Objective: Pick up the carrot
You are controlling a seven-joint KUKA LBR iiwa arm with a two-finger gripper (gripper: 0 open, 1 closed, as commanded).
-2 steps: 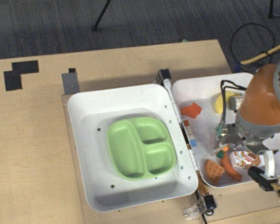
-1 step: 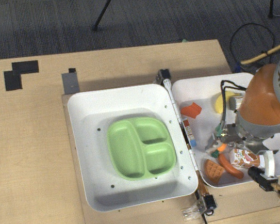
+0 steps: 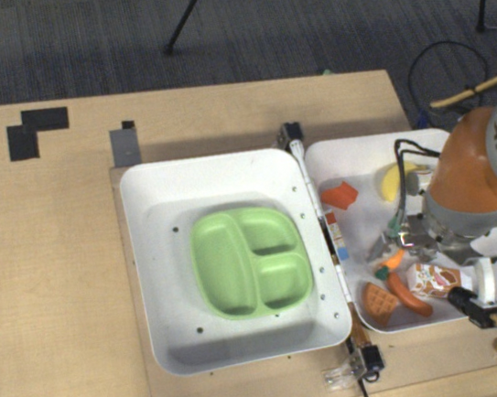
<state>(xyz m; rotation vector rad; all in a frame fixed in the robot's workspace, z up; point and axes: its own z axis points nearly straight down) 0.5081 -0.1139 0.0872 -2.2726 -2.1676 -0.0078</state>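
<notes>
Carrot [image 3: 391,263] in right bin, touching gripper [image 3: 402,247]

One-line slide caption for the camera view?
Tool low in the right bin, at the carrot; green tray in the left bin.

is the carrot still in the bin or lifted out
In the bin. The carrot lies on the right bin floor, beside the gripper; whether it is gripped, cannot tell.

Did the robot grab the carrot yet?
Not yet, as far as I can see. The small orange carrot with a green top lies in the right white bin. The claw hovers just above it, so reaching looks done. Grabbing and lifting are left.
</notes>
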